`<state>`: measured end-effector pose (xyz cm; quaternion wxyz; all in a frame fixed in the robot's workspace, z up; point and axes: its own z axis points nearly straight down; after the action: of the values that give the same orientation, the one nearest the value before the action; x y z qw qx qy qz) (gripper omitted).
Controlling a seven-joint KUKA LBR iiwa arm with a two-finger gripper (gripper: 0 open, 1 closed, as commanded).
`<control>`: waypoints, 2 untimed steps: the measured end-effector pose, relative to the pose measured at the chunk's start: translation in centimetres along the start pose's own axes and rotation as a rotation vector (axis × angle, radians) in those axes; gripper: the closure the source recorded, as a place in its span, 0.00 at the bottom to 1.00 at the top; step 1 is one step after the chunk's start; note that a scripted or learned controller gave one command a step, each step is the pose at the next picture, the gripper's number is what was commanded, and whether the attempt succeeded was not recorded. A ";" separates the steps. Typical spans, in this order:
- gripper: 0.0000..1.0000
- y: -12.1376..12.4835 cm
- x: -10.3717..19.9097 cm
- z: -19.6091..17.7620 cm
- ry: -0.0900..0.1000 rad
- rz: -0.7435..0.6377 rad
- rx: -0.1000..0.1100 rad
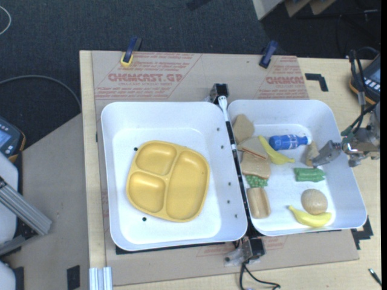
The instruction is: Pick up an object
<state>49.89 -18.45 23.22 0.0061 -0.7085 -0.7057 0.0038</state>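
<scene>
hovering at right bin point(338, 119) right edge, gripper point(323, 154) near blue bottle point(288, 141); jaws' state unclear.

Left bin point(115, 162) holds a yellow divided tray point(167, 180); right bin point(338, 186) holds toy foods, gripper point(323, 154) at its right side.

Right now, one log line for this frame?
phase: approach | gripper: over right bin, beside green toy | held: nothing seen | yellow divided plate: in left bin

yellow tray point(167, 181), white bins point(115, 162), blue bottle point(288, 142), green piece point(309, 174), yellow bananas point(311, 218).
</scene>
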 end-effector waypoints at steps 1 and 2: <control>0.00 0.3 0.1 -0.7 -0.003 -0.004 -0.014; 0.00 0.0 -0.3 5.3 -0.001 -0.003 -0.010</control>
<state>49.81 -18.71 17.88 0.0022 -0.7073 -0.7069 0.0005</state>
